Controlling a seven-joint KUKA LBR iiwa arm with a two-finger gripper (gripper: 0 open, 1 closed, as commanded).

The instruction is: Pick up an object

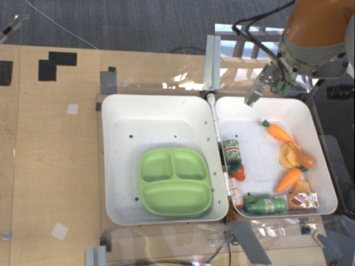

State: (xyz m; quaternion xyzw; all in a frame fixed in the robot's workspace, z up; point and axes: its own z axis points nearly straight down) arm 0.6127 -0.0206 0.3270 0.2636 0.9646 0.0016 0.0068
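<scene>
Hovering at the upper right of the frame, the gripper sits above the back rim of the right bin; we cannot tell how far its fingers are parted, and we see nothing between them. We judge it is poised before a descent, no target yet committed. Candidate objects lie in the right bin: a carrot at upper right, a second carrot lower down, a green bottle along the front wall, a small can against the left wall. We judge the clutter hugs the walls, which may hinder finger access. The left bin holds a green divided tray. Both bins rest on a pale wooden bench; dark grey carpet fills the top of the frame
</scene>
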